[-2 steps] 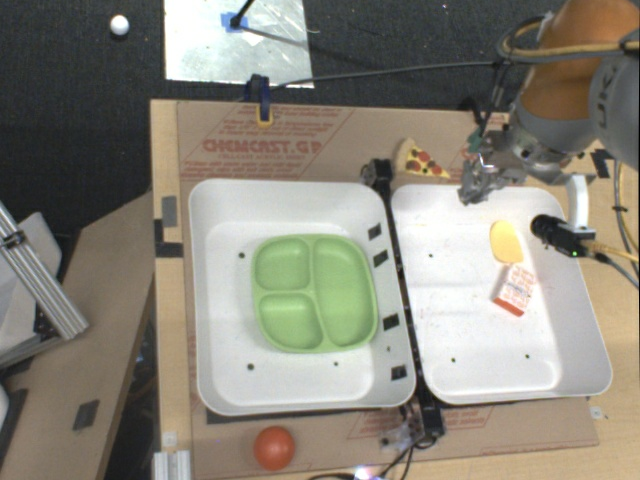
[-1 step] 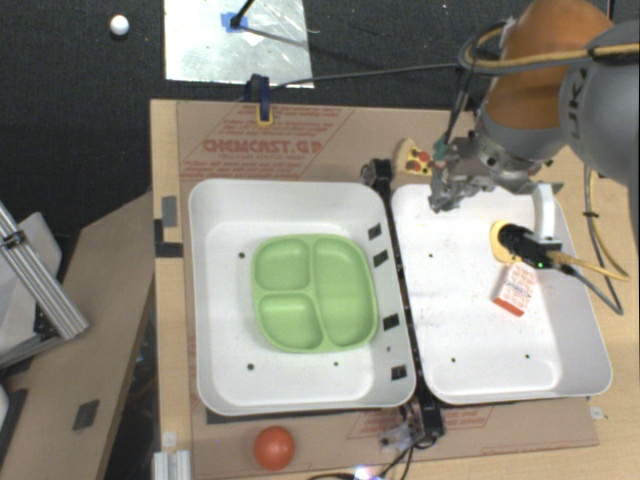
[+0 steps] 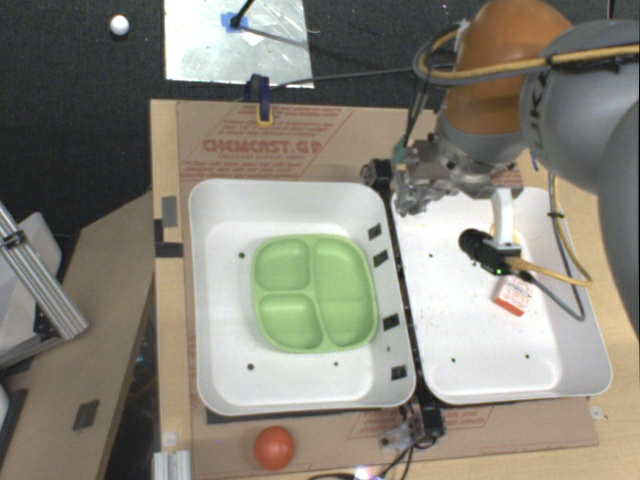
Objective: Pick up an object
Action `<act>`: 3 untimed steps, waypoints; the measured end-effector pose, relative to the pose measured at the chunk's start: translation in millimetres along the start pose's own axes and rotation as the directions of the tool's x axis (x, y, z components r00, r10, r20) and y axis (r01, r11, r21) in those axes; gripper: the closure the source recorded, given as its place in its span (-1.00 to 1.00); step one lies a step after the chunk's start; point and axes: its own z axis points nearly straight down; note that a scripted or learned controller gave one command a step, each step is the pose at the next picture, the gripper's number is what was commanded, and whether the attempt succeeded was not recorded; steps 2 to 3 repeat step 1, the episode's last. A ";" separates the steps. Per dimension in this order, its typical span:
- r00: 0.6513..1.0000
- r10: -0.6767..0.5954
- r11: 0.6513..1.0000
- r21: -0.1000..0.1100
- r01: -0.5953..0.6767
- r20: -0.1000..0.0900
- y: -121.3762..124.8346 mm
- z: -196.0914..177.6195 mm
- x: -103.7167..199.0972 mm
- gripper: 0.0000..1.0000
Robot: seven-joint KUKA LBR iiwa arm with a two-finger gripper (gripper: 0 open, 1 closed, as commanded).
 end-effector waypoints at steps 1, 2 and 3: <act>1.000 -0.001 1.000 0.001 0.001 0.000 -14.0 5.9 60.9 1.00; 1.000 -0.001 1.000 0.001 0.001 0.000 -14.0 5.9 60.9 1.00; 1.000 -0.001 1.000 0.001 0.001 0.000 -14.0 5.9 60.9 1.00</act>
